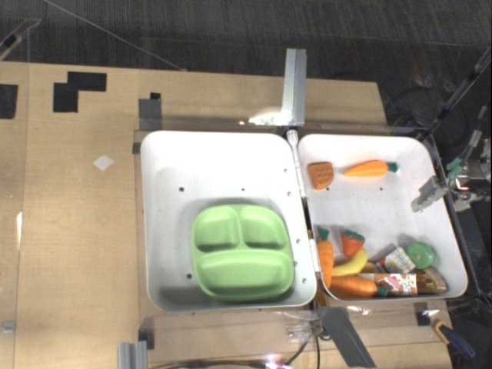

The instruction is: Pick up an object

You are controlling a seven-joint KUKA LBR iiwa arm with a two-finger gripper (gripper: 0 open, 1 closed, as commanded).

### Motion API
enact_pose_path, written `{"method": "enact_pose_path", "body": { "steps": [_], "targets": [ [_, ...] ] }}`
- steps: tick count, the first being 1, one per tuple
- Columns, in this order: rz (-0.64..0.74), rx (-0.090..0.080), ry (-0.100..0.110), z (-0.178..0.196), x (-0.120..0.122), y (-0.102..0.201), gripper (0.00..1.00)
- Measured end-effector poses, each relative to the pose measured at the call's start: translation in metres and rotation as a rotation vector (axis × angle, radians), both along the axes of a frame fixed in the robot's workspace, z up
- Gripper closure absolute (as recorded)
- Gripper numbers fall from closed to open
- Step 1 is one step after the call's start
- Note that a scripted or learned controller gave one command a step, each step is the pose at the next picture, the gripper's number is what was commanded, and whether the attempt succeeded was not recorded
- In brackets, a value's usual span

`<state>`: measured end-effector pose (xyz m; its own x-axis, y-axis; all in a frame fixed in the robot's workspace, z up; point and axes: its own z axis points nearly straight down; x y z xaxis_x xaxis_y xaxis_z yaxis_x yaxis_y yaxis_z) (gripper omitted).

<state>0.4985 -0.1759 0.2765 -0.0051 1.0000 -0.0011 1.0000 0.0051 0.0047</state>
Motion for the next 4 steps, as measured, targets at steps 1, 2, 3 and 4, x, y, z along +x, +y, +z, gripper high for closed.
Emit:
{"method": "enact_pose_path", "body": {
  "steps": [1,2,3,4],
  "targets": [
    [-0.089,0.002,0.003,-0.129,0.107,0.039,0.0],
    [-0.101,0.002,0.001,-0.168,0.069,0.061,0.0],
    [0.316,0.0,-0.002,-0.178,0.086,0.088,0.0],
    [0.343,0.014,0.038,-0.188,0.165,0.079,0.0]
  ]
}}
